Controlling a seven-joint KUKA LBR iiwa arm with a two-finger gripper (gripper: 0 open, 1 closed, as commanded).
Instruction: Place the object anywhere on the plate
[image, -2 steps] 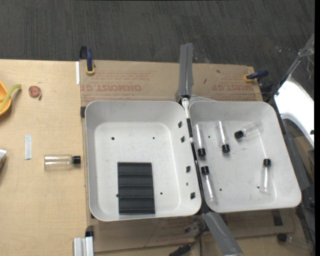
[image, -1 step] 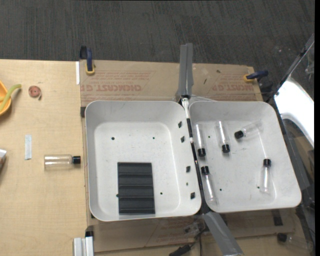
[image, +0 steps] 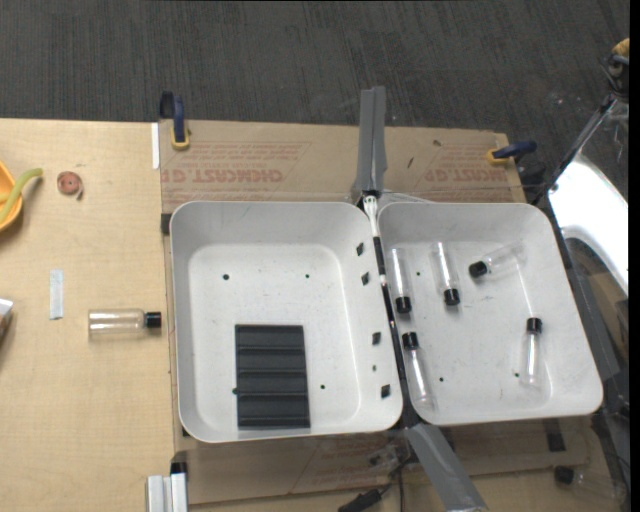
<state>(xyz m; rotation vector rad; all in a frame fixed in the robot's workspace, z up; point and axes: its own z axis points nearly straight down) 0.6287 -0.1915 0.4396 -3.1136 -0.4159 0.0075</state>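
Clear vials lie loose in my right bin; I'd pick one squarely, then carry it to the black plate; my claw's state I cannot tell.

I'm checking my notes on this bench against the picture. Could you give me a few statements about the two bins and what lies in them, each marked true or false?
1. The black ridged plate lies in the left bin. True.
2. The right bin holds five clear vials with black caps. True: one is near the divider, others are scattered across the floor.
3. A vial already rests on the plate. False: nothing lies on it.
4. One clear vial lies outside the bins, on the wooden bench to the left. True.
5. All the vials stand upright. False: they lie on their sides.
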